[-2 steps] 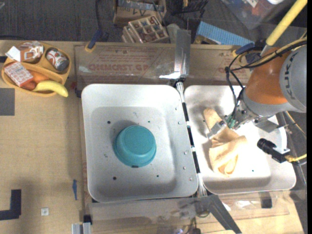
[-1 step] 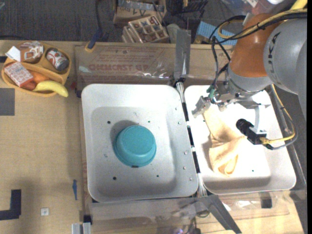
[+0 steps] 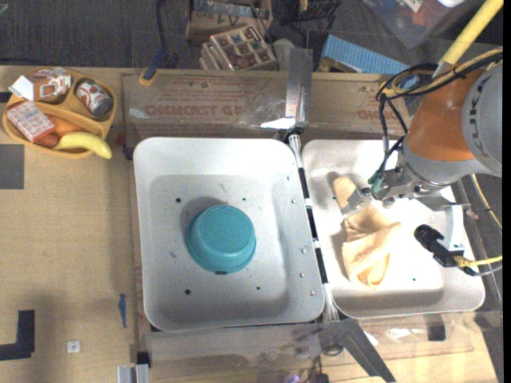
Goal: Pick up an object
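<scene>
We are noting the two bins: the left bin (image 3: pixel 160 174) and the right bin (image 3: pixel 455 294) are looking like smooth white plastic, faintly glossy, with small dark specks. In the left bin, a teal bowl (image 3: pixel 222 238) is showing a smooth, matt plastic-like surface. In the right bin, a pale yellow cloth (image 3: pixel 366 246) is lying soft and creased, matt. The bench (image 3: pixel 64 238) is reading as matt, wood-like board. At right, the arm (image 3: pixel 447 122) is presenting a smooth orange band, slightly shiny, over grey casing. Upper left, a banana (image 3: pixel 84 143) is looking smooth-skinned.
</scene>
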Robot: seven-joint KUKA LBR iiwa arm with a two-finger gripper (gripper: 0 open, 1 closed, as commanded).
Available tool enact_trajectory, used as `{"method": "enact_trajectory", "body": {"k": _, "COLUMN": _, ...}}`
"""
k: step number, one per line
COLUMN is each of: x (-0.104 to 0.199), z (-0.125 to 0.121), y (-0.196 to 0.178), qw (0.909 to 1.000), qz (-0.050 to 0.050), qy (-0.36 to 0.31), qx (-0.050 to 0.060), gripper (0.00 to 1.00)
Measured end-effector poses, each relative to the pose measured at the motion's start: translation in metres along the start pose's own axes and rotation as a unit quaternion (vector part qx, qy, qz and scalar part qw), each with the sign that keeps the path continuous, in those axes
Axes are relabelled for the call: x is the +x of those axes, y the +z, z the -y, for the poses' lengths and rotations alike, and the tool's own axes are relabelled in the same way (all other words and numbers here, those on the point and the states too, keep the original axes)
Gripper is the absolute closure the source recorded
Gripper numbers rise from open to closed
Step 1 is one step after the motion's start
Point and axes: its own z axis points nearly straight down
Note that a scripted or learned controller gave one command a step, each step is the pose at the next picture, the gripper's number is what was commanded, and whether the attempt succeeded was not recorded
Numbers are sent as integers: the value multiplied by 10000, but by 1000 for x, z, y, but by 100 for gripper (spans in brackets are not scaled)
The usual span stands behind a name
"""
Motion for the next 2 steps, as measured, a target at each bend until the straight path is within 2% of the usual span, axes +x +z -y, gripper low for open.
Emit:
{"method": "enact_trajectory", "body": {"k": 1, "x": -5, "z": -39, "y": 51, "qw": 9999, "qz": 23, "qy": 86, "qx": -47, "gripper": 0}}
{"method": "enact_trajectory", "body": {"k": 2, "x": -5, "z": -40, "y": 40, "qw": 9999, "qz": 28, "qy": 82, "qx": -71, "gripper": 100}}
